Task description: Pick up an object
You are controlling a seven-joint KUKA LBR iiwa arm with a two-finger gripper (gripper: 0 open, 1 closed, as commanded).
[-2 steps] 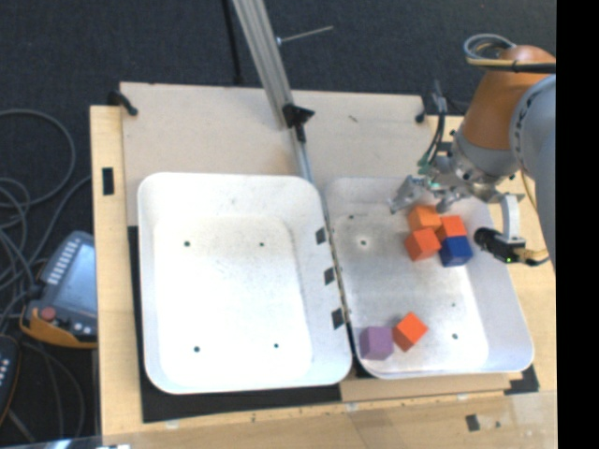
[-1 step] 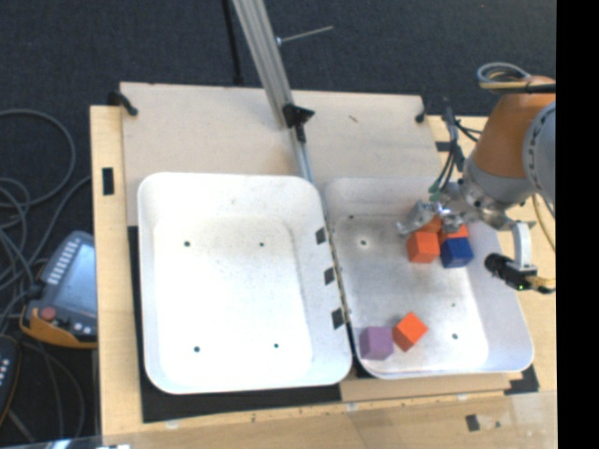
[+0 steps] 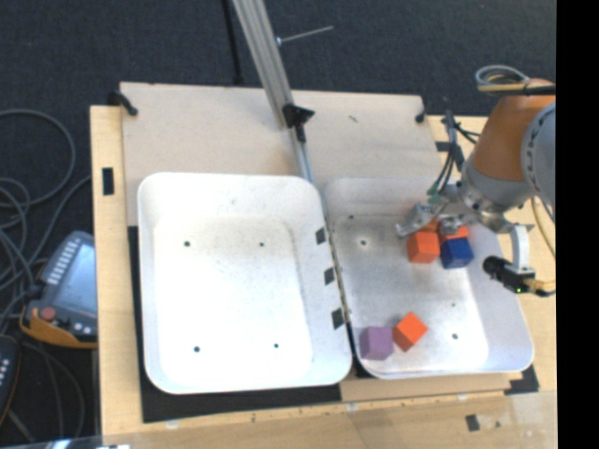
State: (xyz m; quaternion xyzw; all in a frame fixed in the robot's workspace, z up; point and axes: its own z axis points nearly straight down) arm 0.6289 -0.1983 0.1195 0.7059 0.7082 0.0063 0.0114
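Blocks lay in the right bin [image 3: 496,344]: an orange block [image 3: 423,246] touching a blue block [image 3: 456,252] at the bin's two o'clock, another orange cube [image 3: 409,330] beside a purple cube [image 3: 376,342] near six o'clock. Over the upper pair hovered the gripper [image 3: 438,221]; whether it gripped anything could not be told.

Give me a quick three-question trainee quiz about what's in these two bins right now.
1. True or false: all four blocks lie in the right bin.
2. Which block touches the blue block? A) purple block B) orange block C) none
3. Fill in: the purple block sits beside the ____ block near the bin's front edge.

Key: 1 true. 2 B, the orange block under the gripper. 3 orange.
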